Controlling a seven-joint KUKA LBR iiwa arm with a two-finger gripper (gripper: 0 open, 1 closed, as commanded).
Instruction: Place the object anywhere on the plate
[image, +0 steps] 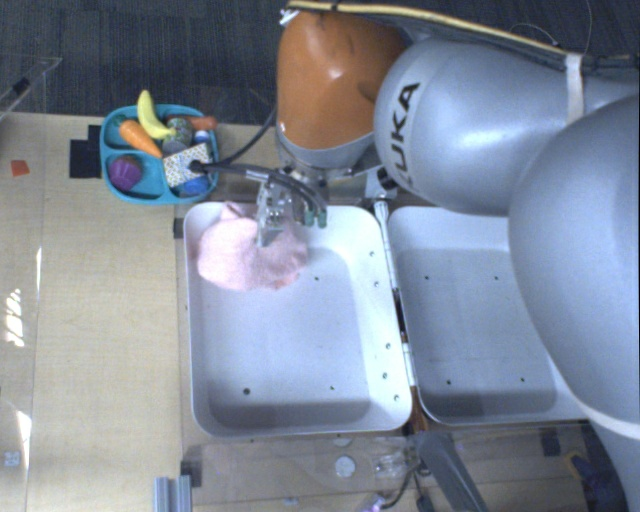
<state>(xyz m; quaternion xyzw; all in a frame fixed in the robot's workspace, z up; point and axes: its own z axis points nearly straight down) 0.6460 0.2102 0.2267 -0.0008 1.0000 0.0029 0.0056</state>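
Observation:
A pale pink plate (240, 257) lies flat in the far left corner of the left white bin (290, 370). My gripper (278, 222) hangs straight down over the plate's right part, close to its surface, and covers part of the plate's far edge. The grey arm with its orange band fills the space above and to the right of it. I cannot make out any object under the gripper.
A blue divided tray (150, 155) with toy food, among them a banana and a carrot, sits on the bench beyond the left bin's far left corner. The right white bin (470, 340) lies beside the left one, partly covered by the arm.

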